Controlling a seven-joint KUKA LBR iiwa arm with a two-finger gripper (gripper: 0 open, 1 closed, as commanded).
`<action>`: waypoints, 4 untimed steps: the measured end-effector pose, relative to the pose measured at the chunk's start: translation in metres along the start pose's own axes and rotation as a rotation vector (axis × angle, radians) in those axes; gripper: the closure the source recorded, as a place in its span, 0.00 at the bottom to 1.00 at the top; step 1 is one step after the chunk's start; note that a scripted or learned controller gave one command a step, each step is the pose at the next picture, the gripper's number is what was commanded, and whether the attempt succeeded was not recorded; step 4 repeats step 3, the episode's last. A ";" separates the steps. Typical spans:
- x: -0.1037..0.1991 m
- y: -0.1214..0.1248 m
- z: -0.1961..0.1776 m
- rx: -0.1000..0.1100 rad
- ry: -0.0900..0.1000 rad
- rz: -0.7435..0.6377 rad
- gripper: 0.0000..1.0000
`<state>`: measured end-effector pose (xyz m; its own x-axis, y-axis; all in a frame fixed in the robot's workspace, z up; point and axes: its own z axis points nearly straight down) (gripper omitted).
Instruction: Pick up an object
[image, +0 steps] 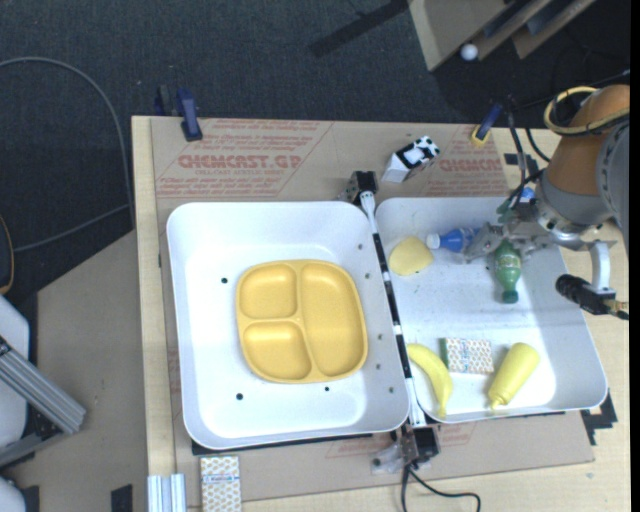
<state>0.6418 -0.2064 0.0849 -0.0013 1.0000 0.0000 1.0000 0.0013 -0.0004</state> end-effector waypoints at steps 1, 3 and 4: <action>0.000 0.001 -0.011 -0.003 -0.003 -0.002 1.00; 0.128 -0.055 -0.149 -0.003 0.000 -0.001 1.00; 0.128 -0.055 -0.149 -0.003 0.000 -0.001 1.00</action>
